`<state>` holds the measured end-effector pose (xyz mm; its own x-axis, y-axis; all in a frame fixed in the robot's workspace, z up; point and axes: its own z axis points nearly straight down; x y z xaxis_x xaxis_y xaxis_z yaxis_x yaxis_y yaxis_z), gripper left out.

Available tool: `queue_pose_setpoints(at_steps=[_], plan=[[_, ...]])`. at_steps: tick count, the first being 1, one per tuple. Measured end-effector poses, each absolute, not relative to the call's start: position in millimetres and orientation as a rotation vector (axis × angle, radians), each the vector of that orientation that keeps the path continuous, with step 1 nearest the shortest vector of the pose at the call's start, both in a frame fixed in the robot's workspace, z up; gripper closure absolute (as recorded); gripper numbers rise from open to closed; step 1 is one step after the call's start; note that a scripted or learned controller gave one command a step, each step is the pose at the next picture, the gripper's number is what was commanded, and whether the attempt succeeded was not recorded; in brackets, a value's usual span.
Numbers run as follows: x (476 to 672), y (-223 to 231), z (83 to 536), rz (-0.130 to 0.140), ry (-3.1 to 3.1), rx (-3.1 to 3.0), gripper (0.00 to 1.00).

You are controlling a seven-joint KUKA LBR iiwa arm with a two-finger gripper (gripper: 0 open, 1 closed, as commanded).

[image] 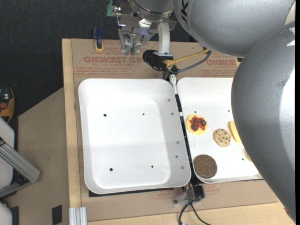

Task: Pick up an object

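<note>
While the gripper hangs with fingers near-closed on nothing, the cookie lies well apart.

We are viewing a brown bench board bearing two shallow white bins side by side: the left bin and the right bin. A blue-and-yellow item, possibly a clamp, is sitting at its far edge.

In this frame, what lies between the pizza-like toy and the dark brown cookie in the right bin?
In the camera view, bare white bin floor separates the small pizza toy from the dark brown cookie. The chocolate-chip cookie sits off to the right of that stretch.
</note>
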<state>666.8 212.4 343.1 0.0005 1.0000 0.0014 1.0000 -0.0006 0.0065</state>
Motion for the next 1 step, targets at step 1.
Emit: queue_pose_setpoints(at_steps=[1], plan=[[659.0, 199.1, 387.6, 0.008, 2.218, 2.22, 1.0]])
